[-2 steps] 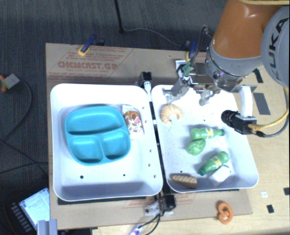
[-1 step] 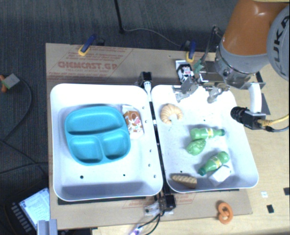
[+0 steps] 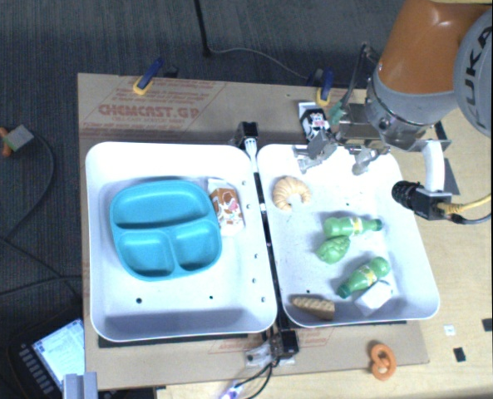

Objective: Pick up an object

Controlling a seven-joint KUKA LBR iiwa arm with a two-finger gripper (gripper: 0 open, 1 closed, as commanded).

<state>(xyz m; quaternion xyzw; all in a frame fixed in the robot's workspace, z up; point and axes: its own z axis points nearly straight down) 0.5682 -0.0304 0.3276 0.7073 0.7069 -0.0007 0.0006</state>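
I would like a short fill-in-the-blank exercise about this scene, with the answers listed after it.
1. The blue divided tray lies in the ____ bin.
2. The croissant lies in the ____ bin, near the divider.
3. The two bottles in the right bin are ____ in colour.
4. The tool hovers with its fingers ____, holding nothing.

Missing words: left; right; green; open

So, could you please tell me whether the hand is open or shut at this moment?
Open. The hand hangs over the right bin's far edge with its two fingers spread apart, nothing between them.
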